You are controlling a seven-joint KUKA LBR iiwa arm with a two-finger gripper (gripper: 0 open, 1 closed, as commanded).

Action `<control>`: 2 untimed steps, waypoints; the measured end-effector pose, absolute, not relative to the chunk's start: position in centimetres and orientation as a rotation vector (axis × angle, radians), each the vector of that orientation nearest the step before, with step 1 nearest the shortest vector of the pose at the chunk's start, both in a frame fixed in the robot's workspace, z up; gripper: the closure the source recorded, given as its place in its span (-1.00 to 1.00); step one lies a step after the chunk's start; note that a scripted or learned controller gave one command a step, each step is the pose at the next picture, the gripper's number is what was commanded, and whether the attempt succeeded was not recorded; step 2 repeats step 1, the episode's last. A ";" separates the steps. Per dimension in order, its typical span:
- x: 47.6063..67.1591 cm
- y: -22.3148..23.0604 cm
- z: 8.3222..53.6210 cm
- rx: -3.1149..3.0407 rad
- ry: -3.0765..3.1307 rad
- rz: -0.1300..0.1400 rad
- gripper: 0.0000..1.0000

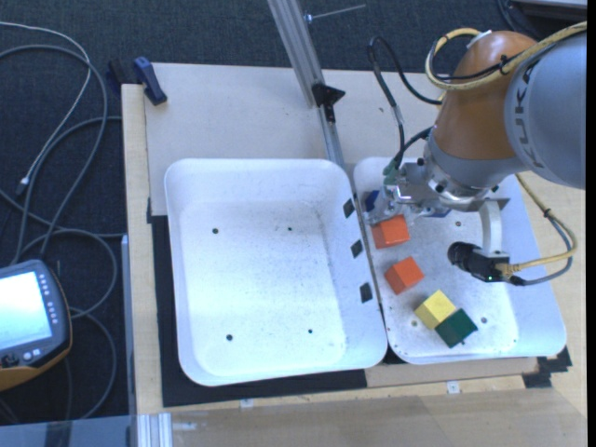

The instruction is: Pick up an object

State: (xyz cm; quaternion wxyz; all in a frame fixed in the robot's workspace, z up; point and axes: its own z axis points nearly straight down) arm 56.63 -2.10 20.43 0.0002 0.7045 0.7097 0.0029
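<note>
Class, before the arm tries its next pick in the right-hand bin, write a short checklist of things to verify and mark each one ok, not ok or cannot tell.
1. Objects present in the right bin: two orange blocks, a yellow block, a green block: ok.
2. Tool over the right bin, near the upper orange block: ok.
3. Tool finger opening: cannot tell.
4. Any block held: cannot tell.
5. Yellow and green blocks touch, so a clean single pick there: not ok.
6. Lower orange block stands apart from the others: ok.

Gripper (396,214) hovers over orange block (391,232) in right bin (531,329).
</note>
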 end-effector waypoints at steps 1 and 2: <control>54.2 4.1 19.9 2.217 2.235 -0.001 1.00; 54.2 4.1 19.9 2.217 2.235 -0.001 1.00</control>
